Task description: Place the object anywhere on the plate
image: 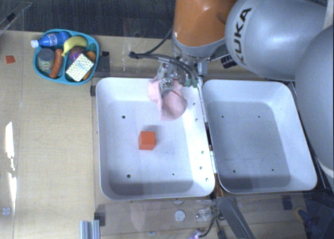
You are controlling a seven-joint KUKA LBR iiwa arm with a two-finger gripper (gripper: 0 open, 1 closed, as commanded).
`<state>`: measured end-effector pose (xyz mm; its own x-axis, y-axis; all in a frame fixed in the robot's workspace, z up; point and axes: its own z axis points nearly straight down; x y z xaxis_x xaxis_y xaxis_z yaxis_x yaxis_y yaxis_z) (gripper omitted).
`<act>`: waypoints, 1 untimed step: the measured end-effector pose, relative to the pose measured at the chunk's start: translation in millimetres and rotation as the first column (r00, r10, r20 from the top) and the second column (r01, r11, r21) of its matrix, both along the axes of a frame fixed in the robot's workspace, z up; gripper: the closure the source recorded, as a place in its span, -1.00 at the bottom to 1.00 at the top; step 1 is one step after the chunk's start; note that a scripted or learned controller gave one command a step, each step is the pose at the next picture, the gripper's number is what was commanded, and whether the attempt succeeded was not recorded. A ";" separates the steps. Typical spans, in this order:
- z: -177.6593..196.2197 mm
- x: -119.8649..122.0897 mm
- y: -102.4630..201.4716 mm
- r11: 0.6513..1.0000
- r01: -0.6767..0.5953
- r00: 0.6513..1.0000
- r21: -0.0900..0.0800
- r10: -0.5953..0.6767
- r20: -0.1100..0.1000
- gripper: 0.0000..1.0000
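From above, an orange block point(147, 140) lies mid-floor in the left bin point(112, 180), with a blue snack tray point(66, 56) on the bench beyond. The arm point(250, 24) reaches over the bins' far rim; its gripper point(175, 79) pinches a hanging pink object point(169, 101).

The two white bins point(112, 180) are looking like smooth, slightly glossy plastic. The worktop point(47, 154) at the left of the frame is showing a pale, wood-like surface under a shiny coating that is catching glare. The arm point(276, 29) at the upper right is gleaming with smooth grey and orange shells. The pink thing point(169, 102) hanging at the tool point(177, 79) is looking soft and matt. The orange block point(147, 140) is appearing matt. The blue tray point(39, 68) at the upper left is looking like plastic.
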<state>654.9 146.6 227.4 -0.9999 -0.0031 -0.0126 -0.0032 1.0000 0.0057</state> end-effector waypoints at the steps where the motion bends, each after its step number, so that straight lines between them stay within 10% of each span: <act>1: 0.5 0.2 -0.3 1.000 0.000 1.000 0.000 0.000 0.001 -1.00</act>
